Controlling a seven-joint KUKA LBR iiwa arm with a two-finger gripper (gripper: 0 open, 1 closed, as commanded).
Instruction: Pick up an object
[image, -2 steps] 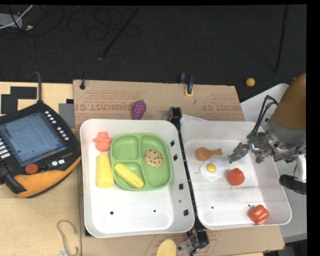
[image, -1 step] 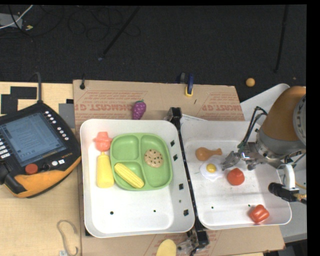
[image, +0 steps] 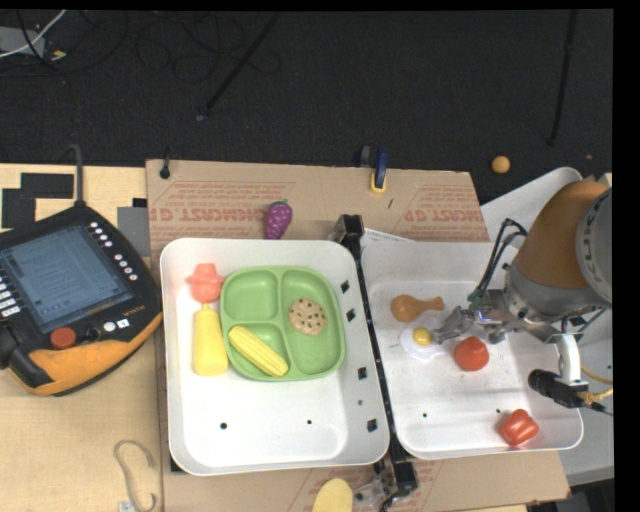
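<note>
The right bin (image: 560, 425) carries four small things. A red tomato (image: 471, 353) lies near its middle, just beside the pincer (image: 455, 325). A fried egg toy (image: 421, 339) sits to the left of the tomato, touching or nearly touching the pincer's tip, and a tan drumstick (image: 413, 306) lies just above the egg. A red pepper (image: 518, 428) rests well apart, toward the bin's lower right corner.

The left bin (image: 260, 430) bears a green divided plate (image: 281, 322) with a cookie (image: 307, 317) in its upper right compartment and a yellow corn cob (image: 258, 350) in its lower one. A yellow bottle (image: 208, 340) and a pink piece (image: 204, 283) lie just left of the plate. A purple grape bunch (image: 277, 219) rests on the cardboard behind the bins, a control pendant (image: 70, 290) lies on the desk (image: 60, 440) at far left, and a yellow object (image: 333, 494) sits at the front edge.

The lower half of each bin is bare, and open floor lies between the tomato and the pepper. The raised rims where the bins meet stand close to the egg's left.

The arm (image: 560, 255) reaches in from the right, bent low over the right bin, its pincer pointing left toward the egg and drumstick. Whether the pincer is apart or together cannot be told; nothing is seen held in it.
</note>
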